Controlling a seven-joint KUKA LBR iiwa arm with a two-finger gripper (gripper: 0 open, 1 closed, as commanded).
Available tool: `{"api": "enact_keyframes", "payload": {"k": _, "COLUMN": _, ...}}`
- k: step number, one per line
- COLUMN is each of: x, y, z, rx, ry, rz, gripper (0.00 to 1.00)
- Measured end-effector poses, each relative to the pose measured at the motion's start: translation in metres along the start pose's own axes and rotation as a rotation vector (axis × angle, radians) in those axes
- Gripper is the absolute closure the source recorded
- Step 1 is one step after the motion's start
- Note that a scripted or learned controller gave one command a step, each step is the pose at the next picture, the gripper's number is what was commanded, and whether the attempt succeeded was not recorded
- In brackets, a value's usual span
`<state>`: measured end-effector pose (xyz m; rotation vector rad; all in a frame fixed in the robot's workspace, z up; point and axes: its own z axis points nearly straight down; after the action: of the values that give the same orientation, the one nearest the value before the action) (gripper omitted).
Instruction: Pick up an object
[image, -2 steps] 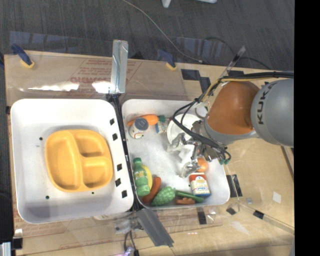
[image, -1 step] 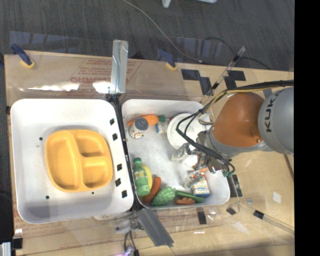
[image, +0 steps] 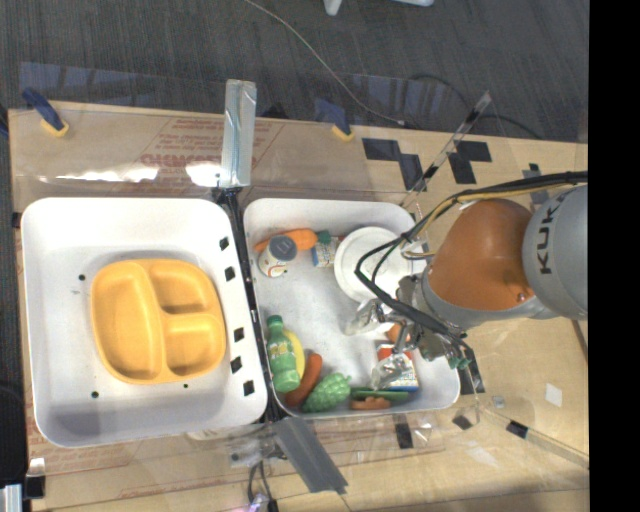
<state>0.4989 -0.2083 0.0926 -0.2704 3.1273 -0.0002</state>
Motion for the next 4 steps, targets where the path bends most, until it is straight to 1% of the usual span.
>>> {"api": "enact_keyframes", "payload": {"k": 1, "x": 0.0093, "y": 0.0015, "z": -0.0031, "rx": 0.005, "ry": -0.011, "rz": 0.024, "gripper": 0.00}}
{"api": "enact_keyframes", "payload": {"k": 2, "x": 0.0119, "y": 0.0005, "z": -0.0037, "rx": 0.004, "ry": -0.010, "rz": 0.084, "gripper": 0.00}}
{"api": "enact_keyframes", "payload": {"k": 3, "x": 0.0075, "y": -0.0006, "z": -0.0015, "rx": 0.002, "ry": -0.005, "rz": 0.107, "gripper": 0.00}}
{"api": "enact_keyframes", "payload": {"k": 4, "x": 0.0130, "y": 0.0017, "z": -0.0039, "rx": 0.006, "ry": -0.013, "rz": 0.095, "gripper": 0.00}}
